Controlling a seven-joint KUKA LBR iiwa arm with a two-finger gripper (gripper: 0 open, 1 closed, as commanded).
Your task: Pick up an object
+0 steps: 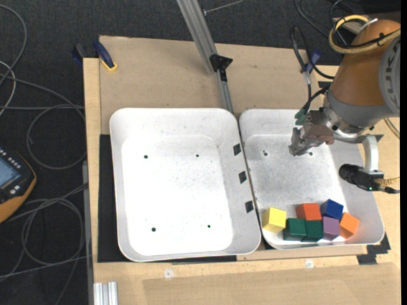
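Several small blocks lie crowded at the near edge of the right bin (pixel 286 176): a yellow block (pixel 275 218), a green block (pixel 303 229), a red-orange block (pixel 311 211), a blue block (pixel 332 208), a purple block (pixel 331 225) and an orange block (pixel 349 223). My gripper (pixel 300 146) hangs over the far part of the right bin, well behind the blocks and apart from them. Nothing shows between its fingertips.
The left bin (pixel 127 170) sits beside the right one, with a ridge and black clips between them. A slanted metal pole (pixel 203 40) crosses the bench behind the bins. Cables and a handheld device (pixel 13 183) lie on the floor at the left.
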